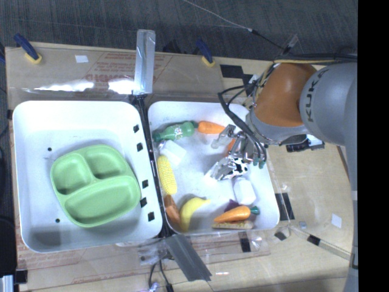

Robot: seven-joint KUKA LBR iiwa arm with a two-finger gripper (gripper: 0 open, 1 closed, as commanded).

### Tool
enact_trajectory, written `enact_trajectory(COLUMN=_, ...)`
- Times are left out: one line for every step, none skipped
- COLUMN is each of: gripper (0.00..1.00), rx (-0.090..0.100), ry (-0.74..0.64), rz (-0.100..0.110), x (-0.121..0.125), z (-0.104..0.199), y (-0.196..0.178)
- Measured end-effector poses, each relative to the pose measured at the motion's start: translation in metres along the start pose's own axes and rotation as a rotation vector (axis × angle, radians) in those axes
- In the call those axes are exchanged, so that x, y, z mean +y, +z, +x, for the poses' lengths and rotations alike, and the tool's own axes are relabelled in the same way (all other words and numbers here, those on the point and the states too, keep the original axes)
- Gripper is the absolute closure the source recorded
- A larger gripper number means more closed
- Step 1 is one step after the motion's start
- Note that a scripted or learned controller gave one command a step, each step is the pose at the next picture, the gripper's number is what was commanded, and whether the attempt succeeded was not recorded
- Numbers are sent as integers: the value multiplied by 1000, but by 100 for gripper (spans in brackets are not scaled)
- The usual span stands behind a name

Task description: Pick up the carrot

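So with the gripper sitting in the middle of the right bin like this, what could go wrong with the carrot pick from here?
Two orange carrot-like pieces lie in the right bin: one at the far side beside the green bottle, one at the near edge, so the wrong one may be targeted. The gripper hovers between them, over neither. The near carrot touches a white item and lies near the banana, so a grasp might nudge or catch those.

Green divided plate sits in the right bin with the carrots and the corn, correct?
Not quite. The camera view shows the green divided plate in the left bin; the carrots and the corn lie in the right bin.
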State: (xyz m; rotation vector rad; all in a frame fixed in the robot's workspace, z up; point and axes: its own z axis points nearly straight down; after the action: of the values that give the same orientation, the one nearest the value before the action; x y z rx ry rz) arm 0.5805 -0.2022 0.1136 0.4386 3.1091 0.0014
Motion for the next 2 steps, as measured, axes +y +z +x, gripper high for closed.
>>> enact_trajectory(gripper=0, rx=26, ry=260, rz=7, x=7, z=-61, y=15)
enact_trajectory(gripper=0, rx=-7, ry=373, rz=0, x=32, z=-58, y=-50)
